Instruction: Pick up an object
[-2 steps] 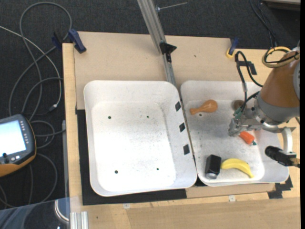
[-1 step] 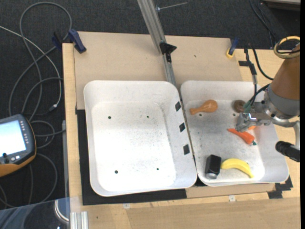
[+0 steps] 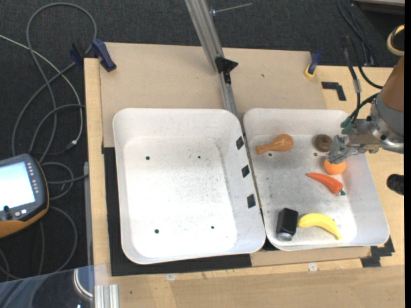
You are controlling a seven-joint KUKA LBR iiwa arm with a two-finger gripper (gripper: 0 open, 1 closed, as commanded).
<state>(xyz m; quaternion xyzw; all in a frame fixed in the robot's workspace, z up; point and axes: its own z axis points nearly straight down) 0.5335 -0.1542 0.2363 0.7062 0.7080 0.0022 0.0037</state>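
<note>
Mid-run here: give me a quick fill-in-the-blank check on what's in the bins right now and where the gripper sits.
1. The banana, carrot and black block all lie in the ____ bin of the camera view.
2. The gripper is down directly over the ____ ball.
3. The yellow fruit lies beside the ____ block.
4. The drumstick-shaped toy lies to the ____ of the gripper in the view.

Missing words: right; orange; black; left

Looks like a robotics lab: plywood bench (image 3: 167, 76) with clamps (image 3: 103, 54), loose cables (image 3: 58, 114) on carpet, teach pendant (image 3: 19, 194) lying nearby.
</note>
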